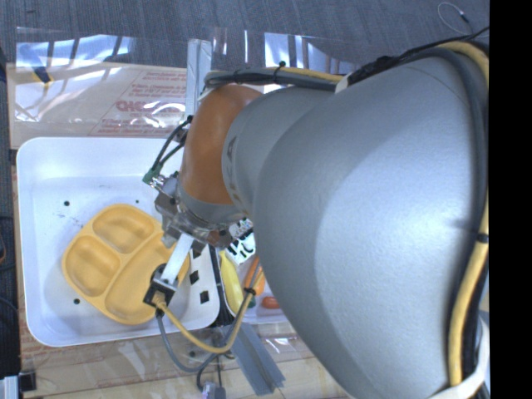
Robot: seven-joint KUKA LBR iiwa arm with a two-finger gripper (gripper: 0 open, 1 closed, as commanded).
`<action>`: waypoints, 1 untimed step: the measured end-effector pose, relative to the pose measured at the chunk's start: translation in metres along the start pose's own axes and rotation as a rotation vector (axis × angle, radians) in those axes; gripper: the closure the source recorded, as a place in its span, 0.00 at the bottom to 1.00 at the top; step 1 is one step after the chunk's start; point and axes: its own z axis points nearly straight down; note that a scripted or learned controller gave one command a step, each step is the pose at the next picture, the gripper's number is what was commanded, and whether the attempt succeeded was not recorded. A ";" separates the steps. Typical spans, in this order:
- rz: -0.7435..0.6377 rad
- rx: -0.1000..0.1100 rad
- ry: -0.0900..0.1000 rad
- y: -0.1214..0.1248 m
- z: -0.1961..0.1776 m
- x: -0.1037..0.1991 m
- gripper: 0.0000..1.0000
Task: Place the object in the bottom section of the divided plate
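Light was bright and even, falling from above. Glare streaked the clear plastic sheet [108, 90] behind the white bin [41, 181] (its print washed pale). The grey arm [374, 223], close to the lens, looked soft and shaded the bin floor beside the divided plate [100, 260].

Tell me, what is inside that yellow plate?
Nothing lies in the three sections of the yellow plate that show. The arm covers its right edge, so anything there is hidden.

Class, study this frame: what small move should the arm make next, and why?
Likely nudge the pincer left over the yellow plate's bottom section: it hangs just off the plate's right rim. Whether it carries anything is hidden.
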 end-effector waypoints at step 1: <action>-0.116 0.001 0.002 0.026 -0.046 0.017 1.00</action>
